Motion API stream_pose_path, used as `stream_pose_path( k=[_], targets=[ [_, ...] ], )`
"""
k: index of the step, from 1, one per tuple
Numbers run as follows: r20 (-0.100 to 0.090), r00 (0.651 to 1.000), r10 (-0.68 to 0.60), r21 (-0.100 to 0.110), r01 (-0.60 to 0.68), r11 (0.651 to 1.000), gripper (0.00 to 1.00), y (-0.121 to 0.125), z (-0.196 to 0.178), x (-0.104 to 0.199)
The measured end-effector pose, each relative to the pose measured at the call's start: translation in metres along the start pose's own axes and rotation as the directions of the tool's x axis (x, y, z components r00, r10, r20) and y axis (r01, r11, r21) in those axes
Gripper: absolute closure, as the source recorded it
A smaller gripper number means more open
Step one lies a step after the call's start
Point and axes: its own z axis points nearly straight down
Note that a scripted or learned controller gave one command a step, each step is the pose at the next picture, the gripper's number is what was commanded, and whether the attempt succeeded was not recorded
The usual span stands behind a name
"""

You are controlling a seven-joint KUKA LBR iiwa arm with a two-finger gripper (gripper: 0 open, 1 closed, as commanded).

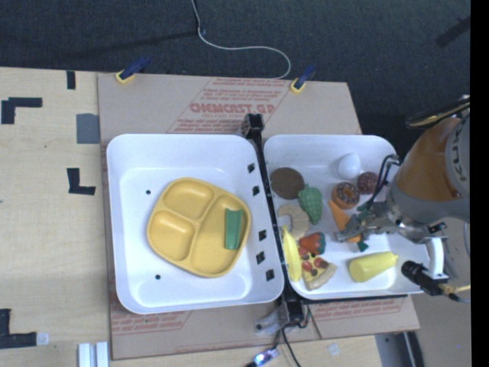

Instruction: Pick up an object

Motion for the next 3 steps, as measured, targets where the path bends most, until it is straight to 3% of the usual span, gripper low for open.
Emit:
stream_pose_path(
  k=[2,3],
  targets=[
    [0.001,1.000,0.000,-0.005,0.000,1.000,1.00,0.010,-0.115,-0.010],
    [-0.001,1.000,0.000,-0.001,0.000,1.000,1.00,0.010,-0.130,-0.009]
  ],
)
